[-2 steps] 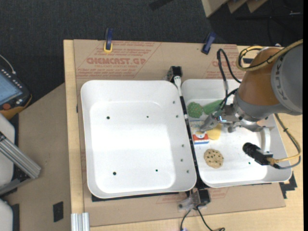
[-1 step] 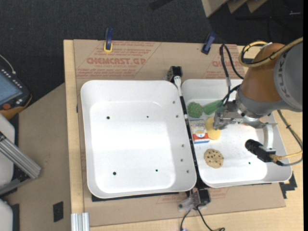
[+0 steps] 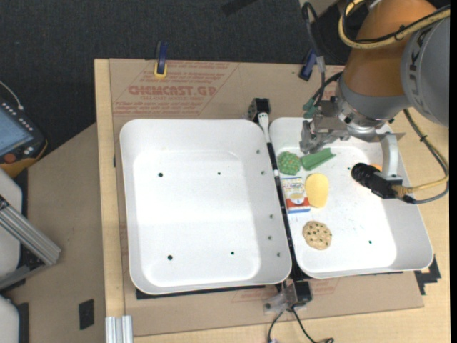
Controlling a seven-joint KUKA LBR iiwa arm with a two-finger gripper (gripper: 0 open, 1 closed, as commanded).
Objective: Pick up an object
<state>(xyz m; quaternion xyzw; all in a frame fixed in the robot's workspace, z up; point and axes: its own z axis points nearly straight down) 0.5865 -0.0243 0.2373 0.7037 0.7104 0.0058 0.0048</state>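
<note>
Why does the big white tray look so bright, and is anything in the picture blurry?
In the camera view, overhead light washes the left bin almost plain white, with soft shading along its rim; the cookie and the yellow piece look fairly sharp; the gripper casts a dim shadow in the right bin.

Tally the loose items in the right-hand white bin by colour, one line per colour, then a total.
Green: 2, a round bumpy green piece and a flat elongated green piece beneath the gripper.
Yellow: 1, a smooth yellow rounded piece.
Tan: 1, a round chocolate-chip cookie.
Red and white: 1, a small printed carton.
Total: 5
</note>
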